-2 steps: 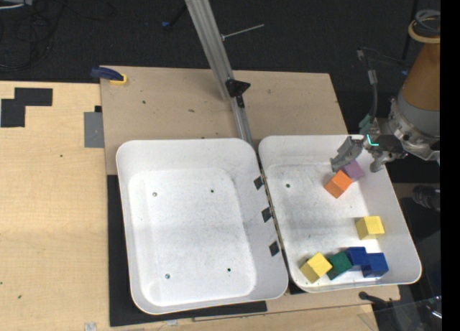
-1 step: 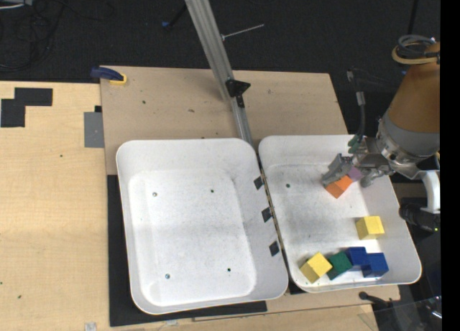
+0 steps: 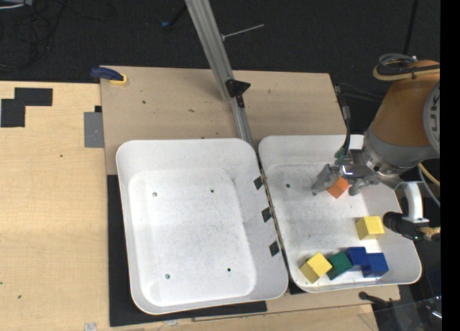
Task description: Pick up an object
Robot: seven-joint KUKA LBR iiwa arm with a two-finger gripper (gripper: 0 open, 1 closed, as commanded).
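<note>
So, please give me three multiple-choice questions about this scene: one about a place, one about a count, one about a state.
1. Where do the loose blocks lie?
A. in the left bin
B. in the right bin
C. on the bench

2. How many yellow blocks are there?
A. one
B. two
C. three

3. What is the orange block's state?
A. between the gripper's fingers
B. stacked on the blue block
C. beside the green block

Answers:
1 B: they lie near the front of the right bin.
2 B: one yellow block and another yellow block.
3 A: the orange block sits between the fingers of the gripper.
</note>
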